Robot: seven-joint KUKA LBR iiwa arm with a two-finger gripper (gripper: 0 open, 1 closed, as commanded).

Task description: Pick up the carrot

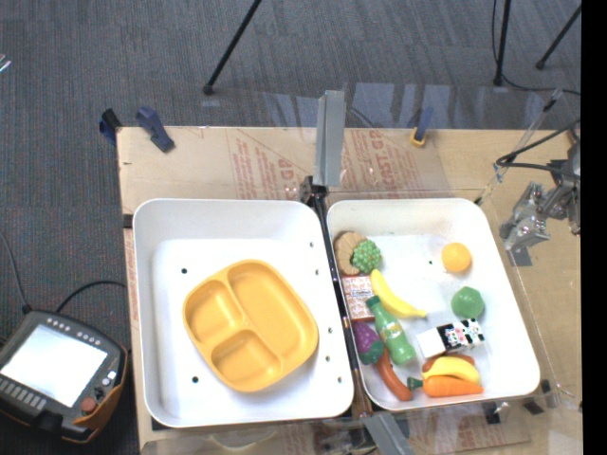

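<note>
The orange toy carrot with a green top (446,386) lies at the lower right of the right-hand white bin (493,230), directly beneath a short yellow banana (450,367). A reddish sausage-shaped piece (395,379) sits just to its left; a black-and-white cow-print carton (452,336) rests above. The yellow three-compartment plastic plate (249,323) occupies the left-hand white bin (161,226). The metal two-finger gripper (529,224) stands at the frame's right edge, outside the bin rim; its opening cannot be determined.
</note>
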